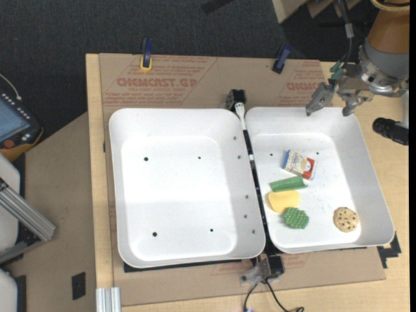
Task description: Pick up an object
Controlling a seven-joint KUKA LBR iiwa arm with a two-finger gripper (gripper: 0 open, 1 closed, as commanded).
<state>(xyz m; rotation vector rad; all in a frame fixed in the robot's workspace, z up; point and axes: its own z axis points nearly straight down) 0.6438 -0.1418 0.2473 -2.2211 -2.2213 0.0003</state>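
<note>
The arm comes in from the right, and the gripper hangs above the far rim of the right bin, near its far right corner. Its two fingers are spread wide apart, and nothing sits between them.

Down in the right bin, the goods are gathered toward the near half. Furthest back is a small carton, white with blue and red print, lying tilted. Just in front of it lies a green stick, resting at a slant. Touching the near side of that stick is a yellow lump, and right up against the lump's near edge sits a bumpy green ball. Off to the right, apart from that cluster, a round cookie with dark chips lies flat near the bin's near right corner.

All five pieces are well apart from the gripper, which is at the far end of the bin while they sit nearer.

The left bin stands beside the right one, their inner rims meeting along the middle. Both rest on a brown board held by a blue clamp at the far edge.
</note>
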